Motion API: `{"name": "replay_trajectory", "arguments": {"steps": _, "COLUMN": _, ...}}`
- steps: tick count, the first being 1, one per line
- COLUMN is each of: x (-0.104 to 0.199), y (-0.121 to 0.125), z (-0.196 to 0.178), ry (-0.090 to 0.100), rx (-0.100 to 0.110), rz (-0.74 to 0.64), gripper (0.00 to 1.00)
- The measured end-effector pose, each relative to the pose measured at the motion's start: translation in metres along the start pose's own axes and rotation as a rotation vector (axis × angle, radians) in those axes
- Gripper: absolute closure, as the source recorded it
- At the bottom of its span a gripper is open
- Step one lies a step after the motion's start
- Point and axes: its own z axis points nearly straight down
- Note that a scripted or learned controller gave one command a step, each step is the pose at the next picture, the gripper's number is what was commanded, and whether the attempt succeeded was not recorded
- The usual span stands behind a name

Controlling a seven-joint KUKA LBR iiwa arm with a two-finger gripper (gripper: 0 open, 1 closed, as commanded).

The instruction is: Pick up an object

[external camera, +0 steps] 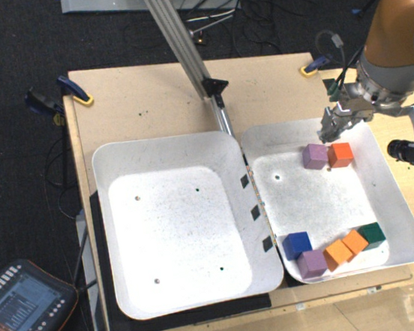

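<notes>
1. Two shallow white bins sit side by side on the tan bench [152, 92]: the left bin [115, 211] and the right bin [394, 204], their inner edges touching along the middle.
2. Six small blocks lie in the right bin, in two clusters well apart from each other.
3. Toward the bin's 12 o'clock, a purple block [314, 156] and an orange block [340, 154] sit touching, the orange one at the purple's 3 o'clock.
4. Along the bin's 6 o'clock edge runs a curved row: a blue block [297, 244], then a second purple block [312, 263] at its 5 o'clock, a second orange block [340, 250], and a green block [370, 235] at the 3 o'clock end.
5. From where I stand, the arm [393, 30] comes in from the bin's 2 o'clock corner, and its gripper [331, 131] hangs just at 12 o'clock of the touching purple and orange pair.
6. I can't make out how the fingers are set; they blur into the dark metal of the wrist.
7. A teach pendant [22, 310] lies on the floor at the bench's 8 o'clock, and two blue-and-yellow clamps [76, 91] [314, 68] grip the bench's far corners.
</notes>
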Motion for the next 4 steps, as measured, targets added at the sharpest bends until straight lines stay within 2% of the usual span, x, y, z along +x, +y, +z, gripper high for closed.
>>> {"name": "replay_trajectory", "arguments": {"steps": 2, "x": 0.099, "y": -0.046, "z": 0.013, "ry": 0.003, "rx": 0.007, "rz": -0.005, "gripper": 1.0}}
{"name": "replay_trajectory", "arguments": {"steps": 3, "x": 0.159, "y": -0.064, "z": 0.006, "ry": 0.004, "rx": 0.006, "rz": -0.007, "gripper": 1.0}}
{"name": "replay_trajectory", "arguments": {"steps": 4, "x": 0.212, "y": -0.074, "z": 0.017, "ry": 0.003, "rx": 0.006, "rz": -0.006, "gripper": 1.0}}
